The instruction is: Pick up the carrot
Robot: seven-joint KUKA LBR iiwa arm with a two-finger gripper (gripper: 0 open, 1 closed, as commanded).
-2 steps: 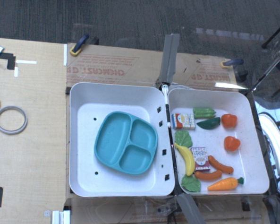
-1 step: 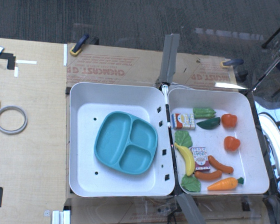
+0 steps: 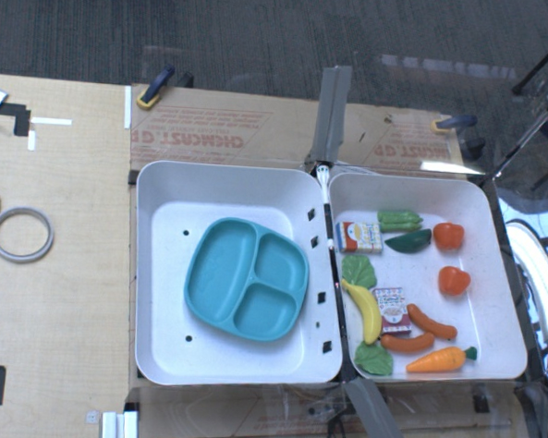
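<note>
Status: step 0 of 1 is complete. The orange toy carrot with a green stub (image 3: pixel 441 359) lies flat on the floor of the right-hand shallow white bin (image 3: pixel 498 264), near that bin's front right corner, green end pointing at the right wall. Nothing is lifting it or touching it from above.

Gripper state: cannot be told from the camera view. The arm's reach starts from the right, so the carrot sits on the entry side of the bin, among the first items the gripper meets.

Neighbouring items:
- 2 brown toy sausages (image 3: pixel 419 331) lie just beyond the carrot, on its far side from the entry; the nearer one is almost touching the carrot's tip.
- A flat green toy leaf (image 3: pixel 374 359) lies just past the tip.
- A yellow toy banana (image 3: pixel 365 310) lies further in.

The left-hand white bin (image 3: pixel 161 253) holds a teal 3-compartment plate (image 3: pixel 247 278), well apart from the carrot.

Remaining work, as judged: approach, descent, closure on the carrot and lift. The whole pick is outstanding.
</note>
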